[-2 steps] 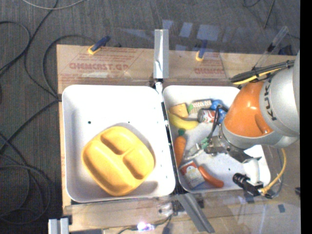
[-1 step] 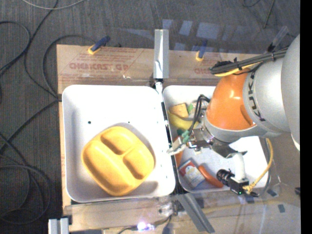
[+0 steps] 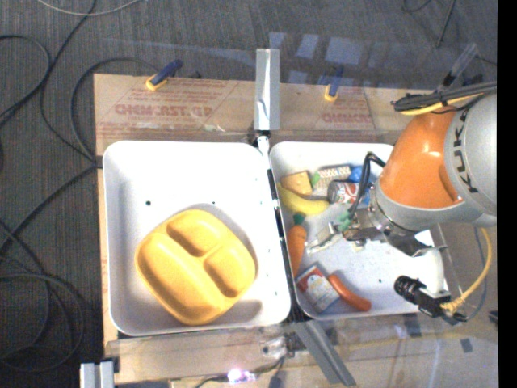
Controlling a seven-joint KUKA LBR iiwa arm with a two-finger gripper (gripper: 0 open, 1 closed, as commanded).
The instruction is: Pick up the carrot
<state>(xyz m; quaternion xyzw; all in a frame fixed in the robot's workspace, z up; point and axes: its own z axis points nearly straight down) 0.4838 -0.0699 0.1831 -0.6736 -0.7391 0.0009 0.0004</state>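
The carrot is orange with a small green top and lies along the left wall of the right bin, pointing toward the front. My gripper hovers low just to the right of the carrot, close to its upper half, reaching in from the right under the orange wrist band. Nothing shows between the gripper and the carrot, and the carrot rests on the bin floor.
Behind the carrot lie a yellow banana, a cheese wedge, a red can and a small box. In front sit a packet and a red sausage. The left bin holds a yellow divided plate.
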